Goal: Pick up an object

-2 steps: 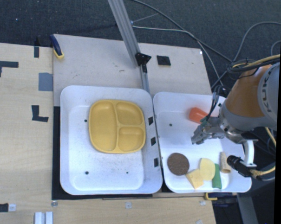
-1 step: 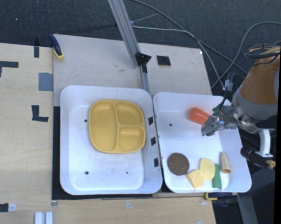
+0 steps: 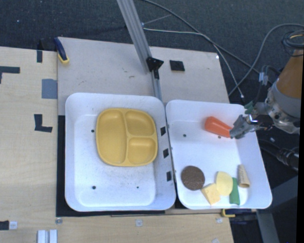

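The robot's hand (image 3: 240, 128) is hovering at the right bin's (image 3: 193, 109) upper right, beside an orange carrot (image 3: 217, 126); its grip state cannot be told.

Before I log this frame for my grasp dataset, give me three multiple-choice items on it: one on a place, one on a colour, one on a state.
1. Where does the yellow divided tray lie?
A. In the left bin
B. In the right bin
C. On the bare bench

2. What colour is the piece nearest the gripper?
A. Brown
B. Orange
C. Green

3. How does the brown round disc lie?
A. Flat on the bin floor
B. Lifted by the arm
C. On the yellow tray

Answers:
1 A: the tray sits inside the left bin.
2 B: the orange piece lies just left of the gripper in the right bin.
3 A: the disc rests flat near the bin's front, away from the gripper.
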Tool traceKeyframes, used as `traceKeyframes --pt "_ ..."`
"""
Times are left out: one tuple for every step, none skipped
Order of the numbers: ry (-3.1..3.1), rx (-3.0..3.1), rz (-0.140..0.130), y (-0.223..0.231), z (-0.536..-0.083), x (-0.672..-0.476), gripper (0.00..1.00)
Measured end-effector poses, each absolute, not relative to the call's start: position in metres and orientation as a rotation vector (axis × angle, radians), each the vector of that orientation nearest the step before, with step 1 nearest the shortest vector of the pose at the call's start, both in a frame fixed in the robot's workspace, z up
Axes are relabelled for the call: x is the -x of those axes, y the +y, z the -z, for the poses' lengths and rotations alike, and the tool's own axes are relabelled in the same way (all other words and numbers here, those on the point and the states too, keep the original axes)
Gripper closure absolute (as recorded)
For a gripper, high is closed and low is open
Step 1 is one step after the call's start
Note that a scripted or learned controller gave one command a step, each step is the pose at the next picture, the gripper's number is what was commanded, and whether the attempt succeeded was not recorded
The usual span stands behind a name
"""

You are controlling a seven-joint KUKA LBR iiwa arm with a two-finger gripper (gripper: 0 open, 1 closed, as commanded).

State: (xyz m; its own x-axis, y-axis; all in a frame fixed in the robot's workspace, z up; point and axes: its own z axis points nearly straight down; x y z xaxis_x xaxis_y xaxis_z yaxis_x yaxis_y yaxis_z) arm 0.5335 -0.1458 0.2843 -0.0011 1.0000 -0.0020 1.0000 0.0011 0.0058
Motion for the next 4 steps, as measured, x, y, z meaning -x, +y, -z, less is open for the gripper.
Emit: traceKeyframes --pt "2.230 -2.215 0.001 -0.084 -0.273 -0.549 1.00" --pt "2.229 -2.217 0.003 -0.038 -0.256 -0.565 1.00" --pt "2.229 -2.215 0.000 0.009 -0.257 -0.580 1.00" --pt "2.230 -2.216 0.002 0.062 -0.241 -0.597 1.00"
